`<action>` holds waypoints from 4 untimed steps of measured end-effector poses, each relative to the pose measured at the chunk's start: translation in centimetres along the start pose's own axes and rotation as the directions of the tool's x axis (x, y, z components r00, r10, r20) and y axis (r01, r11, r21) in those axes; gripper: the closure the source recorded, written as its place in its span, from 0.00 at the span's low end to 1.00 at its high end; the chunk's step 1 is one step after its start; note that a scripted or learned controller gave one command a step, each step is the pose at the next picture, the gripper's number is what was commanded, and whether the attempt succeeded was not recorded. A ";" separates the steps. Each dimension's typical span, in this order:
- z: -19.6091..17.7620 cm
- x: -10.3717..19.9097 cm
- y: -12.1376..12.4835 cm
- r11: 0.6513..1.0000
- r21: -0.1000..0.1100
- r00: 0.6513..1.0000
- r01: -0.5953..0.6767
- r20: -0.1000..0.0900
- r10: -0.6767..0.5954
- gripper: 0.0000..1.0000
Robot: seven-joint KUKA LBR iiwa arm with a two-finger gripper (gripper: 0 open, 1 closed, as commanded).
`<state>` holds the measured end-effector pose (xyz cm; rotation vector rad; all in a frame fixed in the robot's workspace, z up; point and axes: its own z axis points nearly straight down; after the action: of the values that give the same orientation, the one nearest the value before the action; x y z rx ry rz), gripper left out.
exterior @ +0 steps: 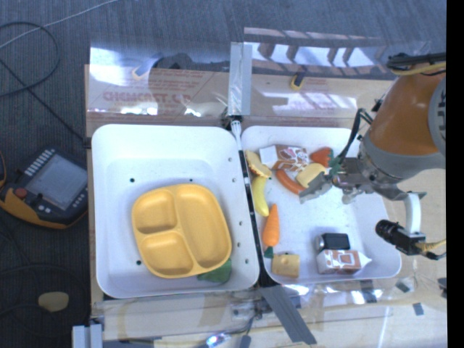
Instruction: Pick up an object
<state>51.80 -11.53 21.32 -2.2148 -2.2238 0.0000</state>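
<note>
Gripper (319,185) sits low in the right bin (380,209), over the pile at its top-left; can't tell its state or whether it holds anything. Carrot (271,226), banana (259,191) along the left wall; bin centre is bare.

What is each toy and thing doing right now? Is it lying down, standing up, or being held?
Yellow tray: lying flat, right way up, in the left bin.
Green thing: tucked under the tray's corner.
Banana: lying by the right bin's left wall.
Carrot: lying flat.
Small box: lying in the right bin.
Gripper: low over the toys in the right bin.
</note>
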 end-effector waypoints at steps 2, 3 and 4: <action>12.4 0.1 10.6 0.981 -0.013 0.981 -0.194 0.001 0.194 0.00; 11.2 0.2 10.7 0.981 -0.016 0.981 -0.192 0.000 0.192 1.00; 8.1 -0.2 10.4 0.973 0.000 0.973 -0.230 0.000 0.230 1.00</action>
<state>62.23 -11.67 13.22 -2.4574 -1.9524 0.0016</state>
